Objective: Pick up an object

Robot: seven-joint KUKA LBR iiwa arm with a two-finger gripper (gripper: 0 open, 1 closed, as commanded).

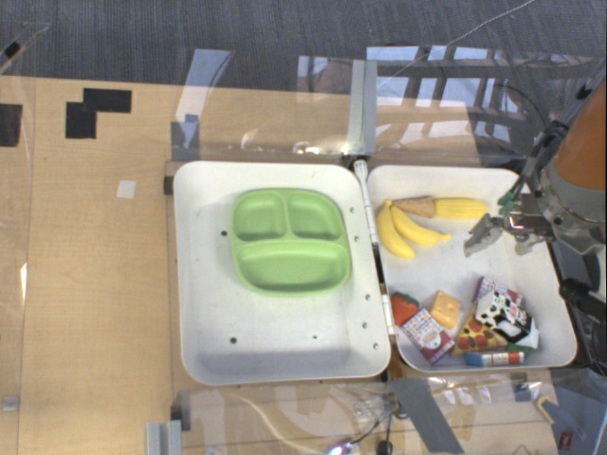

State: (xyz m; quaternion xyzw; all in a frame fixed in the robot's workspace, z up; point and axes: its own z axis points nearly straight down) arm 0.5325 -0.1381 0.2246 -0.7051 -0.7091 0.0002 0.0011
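Note:
My gripper [499, 244] hangs over the right bin [560, 282], near its right wall, with the fingers [478, 238] spread open and nothing between them. Just to its left lie two yellow bananas [406, 228], and beyond them a corn cob with a cone-like brown end [446, 208]. Toward the bin's front lie a red strawberry [404, 307], an orange cracker [445, 308], a small pink box [428, 336], a black-and-white cow-pattern carton [501, 315] and a blue-and-red marker [495, 357].
The left bin [204, 282] holds a green divided plate [288, 240]. A metal divider [372, 254] runs between the two bins. Clear panels and cables stand behind the bins, and the grey arm with its orange band [580, 154] comes in at the right.

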